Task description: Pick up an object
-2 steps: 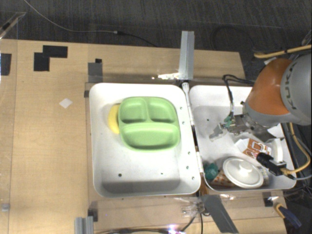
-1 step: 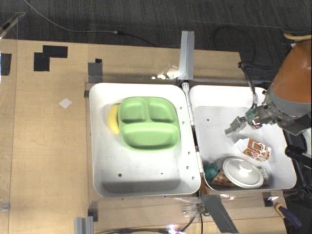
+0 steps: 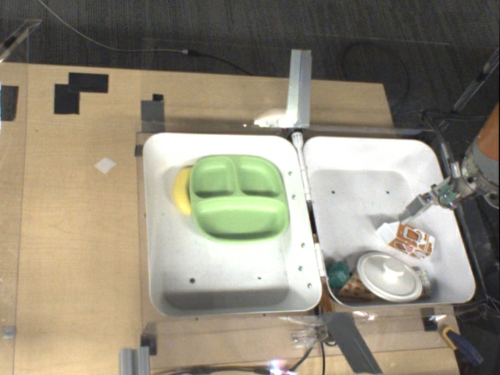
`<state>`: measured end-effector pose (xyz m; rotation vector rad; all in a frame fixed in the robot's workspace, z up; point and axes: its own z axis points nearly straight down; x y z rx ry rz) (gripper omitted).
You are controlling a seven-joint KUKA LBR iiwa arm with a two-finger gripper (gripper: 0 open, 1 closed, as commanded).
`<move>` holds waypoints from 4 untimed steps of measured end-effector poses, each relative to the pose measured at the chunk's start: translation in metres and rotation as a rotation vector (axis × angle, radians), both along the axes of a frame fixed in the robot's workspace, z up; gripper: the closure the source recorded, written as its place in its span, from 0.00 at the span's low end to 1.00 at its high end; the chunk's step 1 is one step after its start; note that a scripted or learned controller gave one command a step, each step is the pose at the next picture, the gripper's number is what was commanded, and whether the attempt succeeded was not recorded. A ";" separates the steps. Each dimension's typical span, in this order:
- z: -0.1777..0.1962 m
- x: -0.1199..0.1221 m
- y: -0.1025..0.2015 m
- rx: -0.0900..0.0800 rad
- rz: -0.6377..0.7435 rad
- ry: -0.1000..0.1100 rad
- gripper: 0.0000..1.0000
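Where jaws (image 3: 412, 207) hover, snack packet (image 3: 411, 241) just below, apart.

A green plastic divided plate (image 3: 238, 196) lies flat in the left bin, over a yellow banana (image 3: 181, 191). In the right bin's near corner lie a white round lid (image 3: 388, 276), a crinkled orange-and-white packet (image 3: 409, 241) and a small teal object (image 3: 339, 273).

Both bins were white — the left bin (image 3: 160, 233) and the right bin (image 3: 359, 170) alike. The divided plate (image 3: 237, 196) was pale green, and the object (image 3: 181, 191) peeking from under its edge was yellow. The round lidded dish (image 3: 388, 276) was white with a grey rim. The packet (image 3: 409, 241) was white, patterned in orange-brown. A teal item (image 3: 339, 273) sat dark beside it — the bench (image 3: 70, 233) was light wood.
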<state>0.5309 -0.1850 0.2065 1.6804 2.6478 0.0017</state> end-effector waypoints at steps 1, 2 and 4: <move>-0.116 -0.011 -0.021 0.000 0.054 -0.001 0.00; -0.035 0.011 -0.021 -0.001 0.207 -0.003 0.00; -0.118 0.008 -0.021 -0.002 0.317 -0.004 0.00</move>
